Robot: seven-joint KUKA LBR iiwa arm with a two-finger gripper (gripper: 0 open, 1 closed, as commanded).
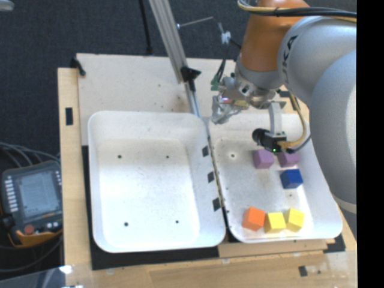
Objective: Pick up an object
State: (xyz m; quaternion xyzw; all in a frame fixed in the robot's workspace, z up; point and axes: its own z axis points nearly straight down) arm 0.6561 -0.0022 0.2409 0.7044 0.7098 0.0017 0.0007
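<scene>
A small purple cube (262, 158) of what looks like foam or painted wood sits in the upper half of my right-hand white plastic bin (240, 182), the nearest of six blocks to my hand (223, 110), which hangs above the bin's far left corner, close to the divider where the two bins meet. From where the hand hangs, the cube lies toward the camera's lower right, near but clearly apart, with bare bin floor between; being a cube, it offers no long axis to line up on, so I judge any square approach would serve. A second purple cube (288, 157) sits just beside it to the right, partly behind a black fitting with a green light (270, 139) that dangles from my wrist. A blue cube (291, 178) lies just below that one. Along the bin's near edge an orange cube (254, 218) and two yellow cubes (275, 221) (295, 219) stand in a row, touching or nearly so, well apart from my hand. The hand itself is a tangle of metal seen from above, and I cannot tell how it is set; nothing shows within it. The left-hand white bin (150, 179) lies on the pale wooden surface (69, 161) across the divider. My next move, as I read it, is a short travel down and right to the first purple cube.
</scene>
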